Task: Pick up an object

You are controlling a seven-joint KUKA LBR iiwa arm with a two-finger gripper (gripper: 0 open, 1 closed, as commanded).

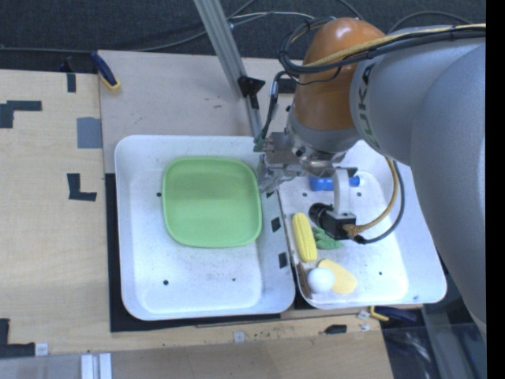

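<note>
The arm reaches in over the right bin [410,287], and the claw [278,164] hangs low at the shared wall between the two bins, just beside the right edge of the green plate [211,201]. Whether the claw is released or clenched cannot be told from this slanted view: the wrist covers it, and nothing is seen caught in it. The step in hand looks like the approach, with no pick made yet.

The likely targets lie in the right bin, toward its near-left corner: a yellow corn cob [304,237] along the dividing wall, a white egg [320,279] touching a pale yellow piece [341,276] below it, and something green [327,238] just beside the cob. A small blue object [321,183] sits closer, just right of the claw and partly under the wrist. The plate lies flat in the left bin [142,290].

The next move calls for choosing one thing, centring over it and descending; the cob's place against the wall may crowd the approach.
</note>
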